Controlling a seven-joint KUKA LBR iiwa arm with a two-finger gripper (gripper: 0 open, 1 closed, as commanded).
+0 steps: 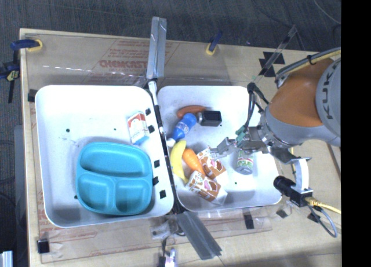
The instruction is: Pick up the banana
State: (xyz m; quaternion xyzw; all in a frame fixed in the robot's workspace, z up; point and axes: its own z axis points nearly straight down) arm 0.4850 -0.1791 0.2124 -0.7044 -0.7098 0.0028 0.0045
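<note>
Nearest you, along the front wall of the right bin, lie two small printed cartons, brown and white, one just behind the other. Look just left of them and you find the banana: a short yellow fruit, gently curved, lying lengthwise against the divider between the two bins. An orange carrot touches its right side, and the cap end of a blue bottle sits at its far tip. Behind the bottle you see a brown sausage-shaped piece and a small black block.

Your gripper hangs over the middle of the right bin, reaching in from the right below the orange band of the arm. Its tip is to the right of the banana, apart from it, with the carrot and the upper carton between them. A small can lies just below the wrist. Whether the jaws are spread or closed, you cannot tell from this angle; nothing is visibly caught in them.

Over in the left bin sit a blue compartment tray and a small red-and-white box.
</note>
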